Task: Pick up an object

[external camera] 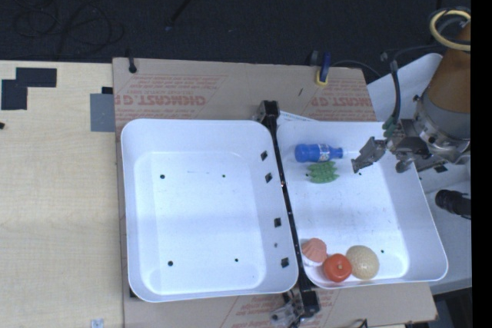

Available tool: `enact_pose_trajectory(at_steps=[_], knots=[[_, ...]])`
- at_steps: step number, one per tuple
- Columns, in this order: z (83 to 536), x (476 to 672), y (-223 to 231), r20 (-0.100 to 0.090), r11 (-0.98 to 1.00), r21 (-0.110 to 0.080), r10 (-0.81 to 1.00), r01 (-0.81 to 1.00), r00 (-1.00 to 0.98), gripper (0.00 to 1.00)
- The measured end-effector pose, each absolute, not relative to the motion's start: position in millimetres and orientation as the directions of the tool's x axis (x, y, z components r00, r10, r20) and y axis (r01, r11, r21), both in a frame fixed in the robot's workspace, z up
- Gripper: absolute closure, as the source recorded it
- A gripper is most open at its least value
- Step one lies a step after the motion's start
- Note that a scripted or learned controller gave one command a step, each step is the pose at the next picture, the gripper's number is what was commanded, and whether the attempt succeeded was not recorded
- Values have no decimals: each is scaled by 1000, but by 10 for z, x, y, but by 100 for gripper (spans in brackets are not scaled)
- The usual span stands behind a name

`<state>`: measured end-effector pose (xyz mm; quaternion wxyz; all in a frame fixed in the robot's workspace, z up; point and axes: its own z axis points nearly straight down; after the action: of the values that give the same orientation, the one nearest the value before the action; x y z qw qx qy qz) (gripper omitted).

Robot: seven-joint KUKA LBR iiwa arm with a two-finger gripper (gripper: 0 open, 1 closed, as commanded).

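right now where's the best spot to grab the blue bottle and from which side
Grip the blue bottle across the middle of its body, coming straight down. It lies on its side, cap toward the gripper, so the round body is narrowest across. The green object sits close below, so keep the fingers tight.

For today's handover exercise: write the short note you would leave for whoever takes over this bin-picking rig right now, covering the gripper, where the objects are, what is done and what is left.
Gripper: over the right bin, near its upper right, with nothing seen between its fingers.
Objects, all in the right bin: blue bottle lying near the top, green item just below it; pink item, red-orange round item and beige ball clustered at the lower edge.
Done: nothing lifted yet.
Left: grasp and raise one object; the bottle and green item look closest.
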<state>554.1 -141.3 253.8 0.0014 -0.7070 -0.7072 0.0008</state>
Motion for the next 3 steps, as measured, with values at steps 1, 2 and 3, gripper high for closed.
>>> enact_pose_trajectory(at_steps=[1, 2, 3], knots=[[3161, 5482, -1925, -4, -3, 4, 1000, 1000, 4, 0], [3246, 5210, -2145, 0, -2, -2, 1000, 1000, 2, 0], [3269, 4909, -2129, 2, -1, -3, 1000, 1000, 1, 0]])
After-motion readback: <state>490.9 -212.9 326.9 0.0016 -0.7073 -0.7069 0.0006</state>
